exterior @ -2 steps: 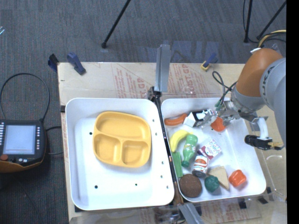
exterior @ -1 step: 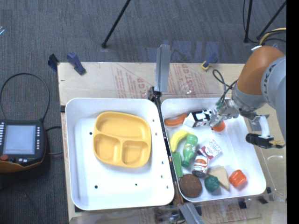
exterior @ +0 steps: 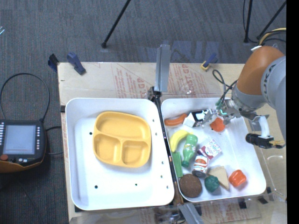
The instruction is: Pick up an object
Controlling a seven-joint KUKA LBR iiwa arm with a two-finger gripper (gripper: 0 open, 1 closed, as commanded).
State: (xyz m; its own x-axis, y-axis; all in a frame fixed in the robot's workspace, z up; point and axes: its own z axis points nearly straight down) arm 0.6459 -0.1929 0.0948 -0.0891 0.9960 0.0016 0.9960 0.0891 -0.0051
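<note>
The right bin (exterior: pixel 250 164) holds several toy foods: an orange sausage (exterior: pixel 175 120), a yellow banana (exterior: pixel 177 138), a green bottle (exterior: pixel 189 148), a red and white packet (exterior: pixel 212 148), a small can (exterior: pixel 201 164), a brown round patty (exterior: pixel 190 185), a green lump (exterior: pixel 211 184), a tan wedge (exterior: pixel 221 175) and an orange pepper (exterior: pixel 237 177). My gripper (exterior: pixel 209 117) is low over the bin's far part, right of the sausage. A small orange-red piece (exterior: pixel 217 124) lies right against its underside. Whether it is gripped is hidden.
The left bin (exterior: pixel 79 181) carries a yellow divided plate (exterior: pixel 123 139). A metal post (exterior: pixel 162 73) rises behind the seam between the bins. A teach pendant (exterior: pixel 21 141) lies on the floor at left. Tripod legs cross the carpet behind the bench.
</note>
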